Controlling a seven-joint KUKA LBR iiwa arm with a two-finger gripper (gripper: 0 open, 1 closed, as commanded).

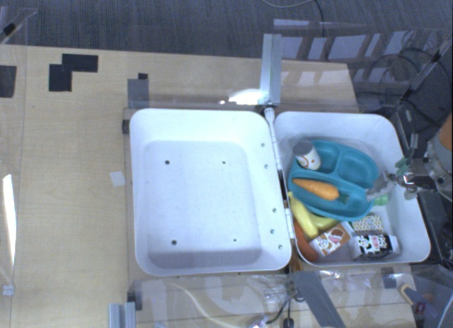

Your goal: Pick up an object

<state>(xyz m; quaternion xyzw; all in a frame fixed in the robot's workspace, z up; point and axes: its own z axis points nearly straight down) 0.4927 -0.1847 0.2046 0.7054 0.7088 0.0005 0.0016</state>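
The right bin [403,135] holds a pile of objects. A blue divided plate [347,167] lies tilted in its middle, with an orange carrot [316,190] on its front part and a small grey-and-white cup [306,154] at its back left. Under the plate's front edge lie a yellow banana [306,217] and an orange piece [304,243]. Two small cartons, one red and white [330,240] and one black and white [372,241], rest at the bin's front. My gripper [403,177] hovers over the bin's right side, just right of the plate's rim.
The left bin [141,178] stands beside the right one, separated by a metal divider post [272,71]. Black markers [71,70] sit on the wooden bench at back left. Cables and frame parts crowd the right and front edges.
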